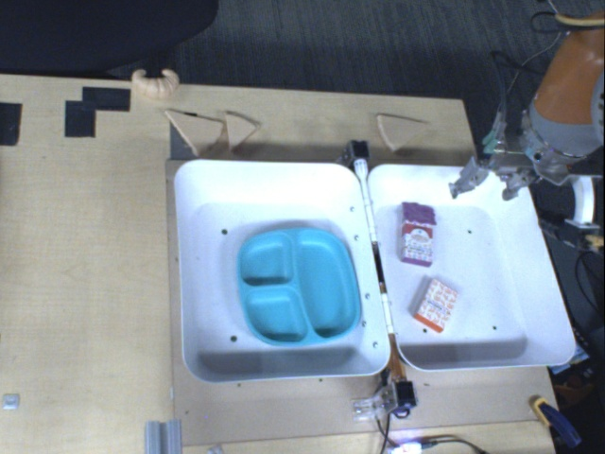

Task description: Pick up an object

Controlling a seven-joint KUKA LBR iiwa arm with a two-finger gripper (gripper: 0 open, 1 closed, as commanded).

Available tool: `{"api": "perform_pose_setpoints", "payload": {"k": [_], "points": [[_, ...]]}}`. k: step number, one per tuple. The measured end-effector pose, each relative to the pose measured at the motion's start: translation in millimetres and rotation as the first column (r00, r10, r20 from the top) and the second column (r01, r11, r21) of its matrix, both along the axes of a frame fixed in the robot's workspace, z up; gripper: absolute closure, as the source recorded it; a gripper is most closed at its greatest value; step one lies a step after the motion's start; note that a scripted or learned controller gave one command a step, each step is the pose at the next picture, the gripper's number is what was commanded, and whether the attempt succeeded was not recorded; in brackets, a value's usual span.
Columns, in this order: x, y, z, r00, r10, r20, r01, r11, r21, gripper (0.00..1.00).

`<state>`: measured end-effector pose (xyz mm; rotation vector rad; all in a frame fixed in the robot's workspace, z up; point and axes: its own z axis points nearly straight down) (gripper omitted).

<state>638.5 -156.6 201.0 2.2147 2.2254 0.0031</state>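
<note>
Two small boxes lie in the right bin (529,263): a maroon and white carton (418,234) near the bin's upper left, and an orange and white packet (435,305) below it, lying at a tilt. My gripper (485,183) hangs over the far edge of the right bin, up and to the right of the maroon carton. Its two fingers are spread apart with nothing between them. The orange band of the arm (569,83) rises at the upper right.
The left bin (203,282) holds a turquoise divided tray (298,285) with three compartments. A black divider clip (357,151) sits between the bins at the far edge. Cables run along the right side of the bench.
</note>
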Motion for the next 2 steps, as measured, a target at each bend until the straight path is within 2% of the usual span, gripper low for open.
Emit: {"api": "perform_pose_setpoints", "payload": {"k": [1, 2], "points": [[-53.0, 10.7, -103.2, 1.000, -0.002, 0.008, 0.002, 1.000, -0.001, 0.00], [-106.1, 42.8, -110.8, 1.000, -0.004, 0.015, 0.004, 1.000, -0.002, 0.00]]}}
